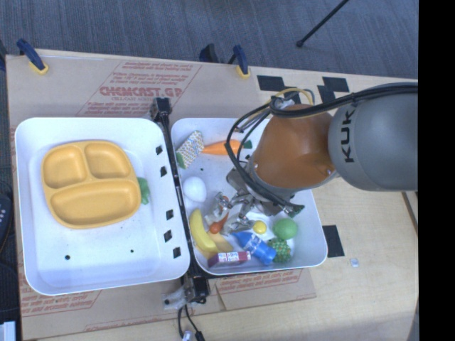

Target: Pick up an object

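The arm is reaching down into the right bin, its hand sitting low among the clutter — whether it is wide, narrow or holding anything, I cannot tell. Lying around it are a banana, a white ball, a green ball and a carrot. The left bin is carrying a yellow divided plate — a small green thing is peeking out at its right edge.
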{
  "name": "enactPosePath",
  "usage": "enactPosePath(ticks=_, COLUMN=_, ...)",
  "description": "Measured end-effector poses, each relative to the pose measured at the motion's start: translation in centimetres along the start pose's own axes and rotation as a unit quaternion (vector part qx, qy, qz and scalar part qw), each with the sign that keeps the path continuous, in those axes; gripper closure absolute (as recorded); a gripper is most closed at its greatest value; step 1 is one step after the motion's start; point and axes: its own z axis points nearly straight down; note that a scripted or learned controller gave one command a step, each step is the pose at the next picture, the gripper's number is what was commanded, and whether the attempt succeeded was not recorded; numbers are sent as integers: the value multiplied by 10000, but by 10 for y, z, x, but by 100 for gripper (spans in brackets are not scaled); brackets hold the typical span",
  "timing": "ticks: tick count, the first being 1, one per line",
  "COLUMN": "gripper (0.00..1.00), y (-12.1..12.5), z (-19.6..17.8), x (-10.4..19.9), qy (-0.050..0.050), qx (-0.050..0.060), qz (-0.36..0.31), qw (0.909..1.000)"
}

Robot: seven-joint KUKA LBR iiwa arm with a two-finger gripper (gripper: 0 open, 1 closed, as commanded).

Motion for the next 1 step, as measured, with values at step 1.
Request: enactPosePath(ticks=1, gripper=0, y=-1, z=0, x=0, qy=2, qx=6, qz=5, qw=10000)
